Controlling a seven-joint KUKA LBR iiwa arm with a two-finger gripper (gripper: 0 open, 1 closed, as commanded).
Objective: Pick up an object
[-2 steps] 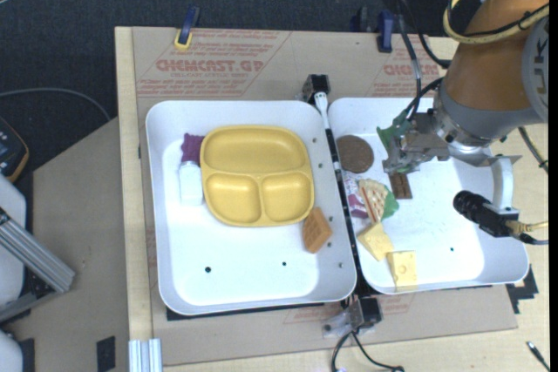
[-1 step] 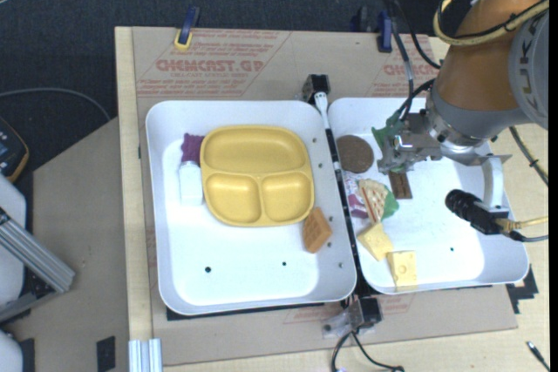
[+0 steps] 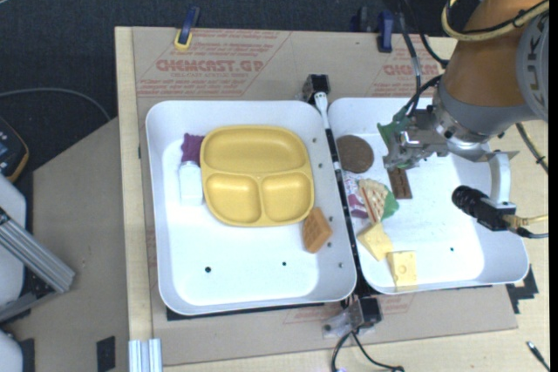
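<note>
the gripper (image 3: 403,159) is down over the left half of the right bin (image 3: 488,266), and right at its tip sits a small brown bar (image 3: 400,184), the likely target. the bar pokes out just below the tool, but the wrist hides the grip, so whether the jaws are open or closed cannot be told, nor whether the bar is held at all. crowded spot, this: a round brown disc (image 3: 355,153) lies just to the left, a striped sandwich wedge (image 3: 373,200) sits below-left, and 2 yellow pieces, a cheese wedge (image 3: 376,241) and a yellow block (image 3: 402,267), lie nearer the front wall. the risks? if the hold is only on the bar's top end, a lift could let it pivot and slip out. a close landing off centre could shove the bar into the sandwich wedge. the left bin (image 3: 253,274), with its yellow 3-part plate (image 3: 257,174), is well apart, no bother there.
</note>
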